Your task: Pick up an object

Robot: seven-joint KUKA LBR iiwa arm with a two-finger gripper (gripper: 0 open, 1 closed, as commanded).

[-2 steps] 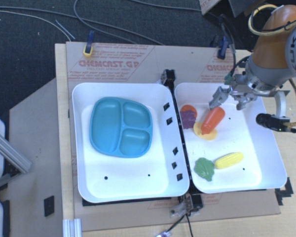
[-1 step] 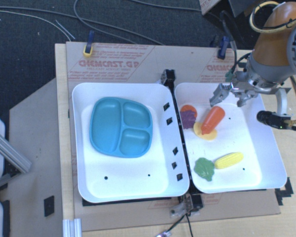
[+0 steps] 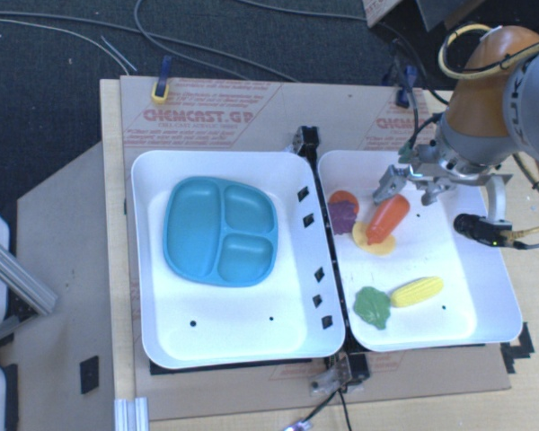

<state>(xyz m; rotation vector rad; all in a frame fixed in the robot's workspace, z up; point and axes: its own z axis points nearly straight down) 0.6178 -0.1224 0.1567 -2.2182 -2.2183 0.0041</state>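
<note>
My gripper (image 3: pixel 406 189) hangs over the far part of the right bin (image 3: pixel 485 285), open, with nothing between its fingers. Just in front of it lies an orange-red toy carrot (image 3: pixel 388 217), slanted, its lower end resting on a small yellow piece (image 3: pixel 377 243). To the carrot's left sits a purple and orange toy (image 3: pixel 342 210). Nearer the front of the same bin lie a green broccoli (image 3: pixel 372 306) and a yellow corn cob (image 3: pixel 417 290), side by side and touching.
The left bin (image 3: pixel 162 330) holds a blue divided plate (image 3: pixel 221 232). A black divider with clips (image 3: pixel 319 241) runs between the bins. The arm's orange band (image 3: pixel 485 70) rises at the far right.
</note>
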